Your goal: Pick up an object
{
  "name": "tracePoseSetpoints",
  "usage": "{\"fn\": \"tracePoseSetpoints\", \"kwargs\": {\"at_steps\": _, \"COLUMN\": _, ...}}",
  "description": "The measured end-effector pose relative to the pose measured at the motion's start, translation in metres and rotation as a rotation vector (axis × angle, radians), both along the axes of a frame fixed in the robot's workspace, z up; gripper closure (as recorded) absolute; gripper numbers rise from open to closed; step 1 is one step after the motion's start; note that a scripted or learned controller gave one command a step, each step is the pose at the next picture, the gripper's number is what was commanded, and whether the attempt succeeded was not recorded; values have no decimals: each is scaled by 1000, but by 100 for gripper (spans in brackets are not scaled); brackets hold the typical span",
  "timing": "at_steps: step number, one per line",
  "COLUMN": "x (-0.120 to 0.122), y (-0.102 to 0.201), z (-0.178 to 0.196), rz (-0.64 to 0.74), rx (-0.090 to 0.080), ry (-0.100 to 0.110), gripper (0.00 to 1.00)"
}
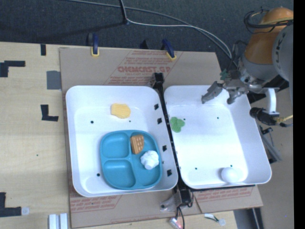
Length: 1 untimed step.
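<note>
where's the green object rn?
The green object lies in the right bin, against its left wall by the divider between the two bins, below and left of the hand.

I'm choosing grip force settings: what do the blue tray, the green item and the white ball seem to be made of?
Blue tray: likely hard plastic, smooth with a slight sheen and moulded compartments. Green item: small and bumpy-edged, perhaps plastic or rubber toy food; too small to tell. White ball: smooth, matte, possibly plastic or foam; the look leaves it open.

Pale wooden bench point(28, 142) here, black tape marks point(45, 112) along its left edge. Cardboard sheet point(138, 66) clipped at the far edge, dark carpet point(57, 18) beyond.
</note>
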State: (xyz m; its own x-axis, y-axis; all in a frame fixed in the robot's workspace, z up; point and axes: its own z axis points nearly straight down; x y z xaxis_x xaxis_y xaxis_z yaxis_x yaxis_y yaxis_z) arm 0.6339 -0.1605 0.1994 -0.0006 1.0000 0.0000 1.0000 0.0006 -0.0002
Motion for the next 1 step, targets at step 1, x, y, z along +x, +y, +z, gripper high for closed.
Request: {"fn": "tracePoseSetpoints", "kwargs": {"at_steps": 1, "x": -56, "y": 73, "z": 22, "rz": 5, "rx": 1, "ry": -1, "gripper": 0}}
